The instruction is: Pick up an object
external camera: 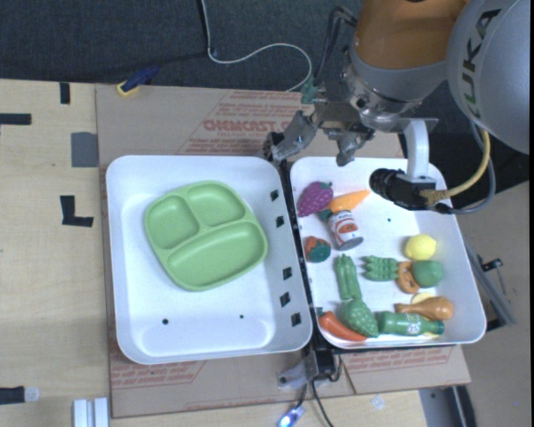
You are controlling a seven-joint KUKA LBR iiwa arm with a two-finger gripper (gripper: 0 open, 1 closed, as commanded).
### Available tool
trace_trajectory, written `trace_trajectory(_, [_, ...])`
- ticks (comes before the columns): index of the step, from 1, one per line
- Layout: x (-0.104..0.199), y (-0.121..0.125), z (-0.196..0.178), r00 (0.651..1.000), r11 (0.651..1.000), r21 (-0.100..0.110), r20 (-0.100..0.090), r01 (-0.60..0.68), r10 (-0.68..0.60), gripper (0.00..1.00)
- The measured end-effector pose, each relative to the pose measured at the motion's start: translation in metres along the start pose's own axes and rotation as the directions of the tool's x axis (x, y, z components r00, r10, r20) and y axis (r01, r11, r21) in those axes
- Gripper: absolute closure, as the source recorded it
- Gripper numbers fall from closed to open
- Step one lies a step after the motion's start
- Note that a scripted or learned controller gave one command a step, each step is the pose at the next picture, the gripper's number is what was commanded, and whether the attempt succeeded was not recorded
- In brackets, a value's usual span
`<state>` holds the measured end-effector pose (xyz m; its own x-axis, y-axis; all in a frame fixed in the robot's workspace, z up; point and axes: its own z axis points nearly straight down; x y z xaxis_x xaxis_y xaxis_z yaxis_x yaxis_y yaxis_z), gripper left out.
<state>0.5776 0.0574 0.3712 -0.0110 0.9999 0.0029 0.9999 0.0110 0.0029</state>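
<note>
Your metal two-finger gripper (pixel 319 145) hung open and held nothing, over the top edge of the right white bin (pixel 458 238). Just below sat a purple toy grape bunch (pixel 315 197), touching a small red-labelled can (pixel 344 228) and an orange carrot (pixel 351 200).

Table setup: 2 white bins side by side on a cardboard sheet (pixel 205 123).
Left bin (pixel 129 327) holds 1 green 3-compartment plate (pixel 206 234), lying flat toward the bin's far half. Right bin (pixel 463 238) touches the left bin along a black-clipped seam. A white cable (pixel 249 56) loops over the dark surface beyond the table. Black tape marks (pixel 71 210) sit on the table at left.
</note>
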Motion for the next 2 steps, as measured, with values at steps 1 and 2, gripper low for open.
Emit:
trace_trajectory(1, [0.079, -0.075, -0.016, 1.000, 1.000, 0.006, 0.001, 0.000, 0.000, 0.00])
trace_trajectory(2, [0.076, -0.096, 0.205, 1.000, 1.000, 0.017, 0.006, -0.010, 0.010, 0.00])
